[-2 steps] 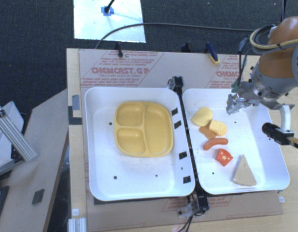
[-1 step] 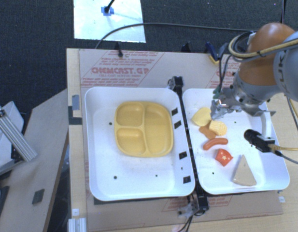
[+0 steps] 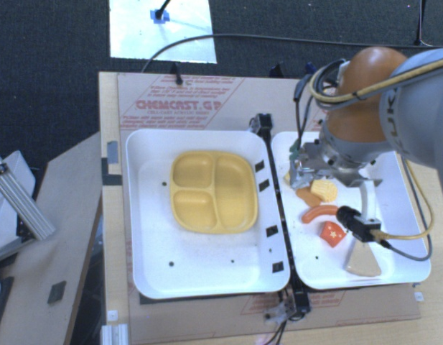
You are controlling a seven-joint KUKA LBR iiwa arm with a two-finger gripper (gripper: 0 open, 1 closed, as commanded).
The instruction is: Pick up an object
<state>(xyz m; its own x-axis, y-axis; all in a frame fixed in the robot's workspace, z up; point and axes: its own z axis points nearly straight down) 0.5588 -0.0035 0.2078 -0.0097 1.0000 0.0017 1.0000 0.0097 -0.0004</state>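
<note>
Dark carpet (image 3: 49,49) surrounds tan bench (image 3: 70,192); pale sheet (image 3: 160,20) lies on the carpet beyond the bench's far edge; printed board (image 3: 185,99) sits under two white bins; left bin (image 3: 153,264) holds a yellow divided plate (image 3: 212,191) about centred, with bare floor all round it and the widest strip along the near edge; right bin (image 3: 397,207) shares its left wall with the left bin, black clips (image 3: 268,192) running along that seam; arm (image 3: 372,99) enters from the right and hangs over the right bin's far half; gripper (image 3: 300,169) is low at the bin's left side near the seam wall; cannot tell how wide it is set or whether it holds anything; yellow block (image 3: 324,190) is just beside the gripper, with an orange piece (image 3: 306,196) touching the block's left; red sausage (image 3: 319,213) lies just in front of them; red cube (image 3: 332,233) is near the sausage's right end; tan wedge (image 3: 362,263) lies by the near rim, apart from the cube; bare floor remains along the right bin's right side and near-left corner.
</note>
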